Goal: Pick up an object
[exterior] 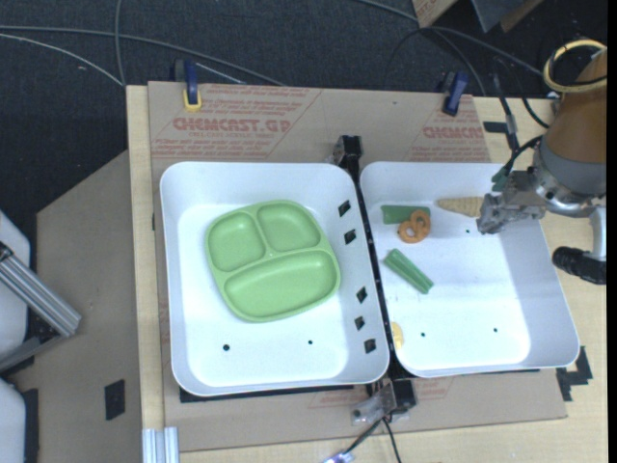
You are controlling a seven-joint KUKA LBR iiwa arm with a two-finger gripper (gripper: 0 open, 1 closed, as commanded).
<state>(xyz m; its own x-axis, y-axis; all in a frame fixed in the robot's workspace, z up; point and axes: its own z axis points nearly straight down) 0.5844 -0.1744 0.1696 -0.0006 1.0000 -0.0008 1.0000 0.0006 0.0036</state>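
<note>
Gripper (489,222) poised over small toy foods in the right bin (540,287).

A tan cone (457,204) lies just beside the gripper; it looks light, rigid, best pinched across its wide end. Nearby lie a pretzel (415,227) and 2 green sticks (408,270). Jaw opening: cannot tell. A green divided plate (273,259) fills the left bin (193,336).

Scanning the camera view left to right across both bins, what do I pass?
Green three-compartment plastic plate in the left white bin → green flat stick in the right white bin → tan cone-shaped piece → grey two-finger gripper.
</note>
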